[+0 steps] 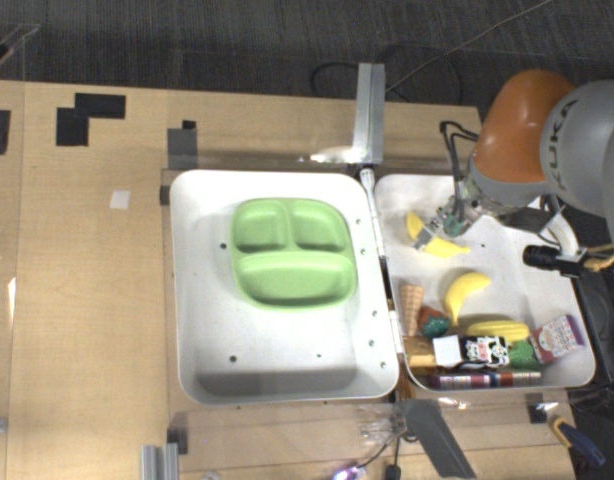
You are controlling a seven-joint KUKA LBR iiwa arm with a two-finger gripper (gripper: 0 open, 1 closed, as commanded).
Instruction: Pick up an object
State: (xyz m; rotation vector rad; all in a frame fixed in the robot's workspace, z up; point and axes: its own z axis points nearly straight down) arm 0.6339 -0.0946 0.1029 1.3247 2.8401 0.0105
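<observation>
We see the arm (577,148) reaching in from the right, its orange band above the wrist, bent down into the right bin (547,268). The end effector (453,218) sits low at a yellow banana piece (435,240) near the bin's far left corner — touching or just above, we cannot tell.

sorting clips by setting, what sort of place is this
Most likely a robotics lab bench set up for grasping trials. A grey and orange arm lowers its hand into the right white bin of toy food, beside a green divided tray, with cables trailing behind.
</observation>
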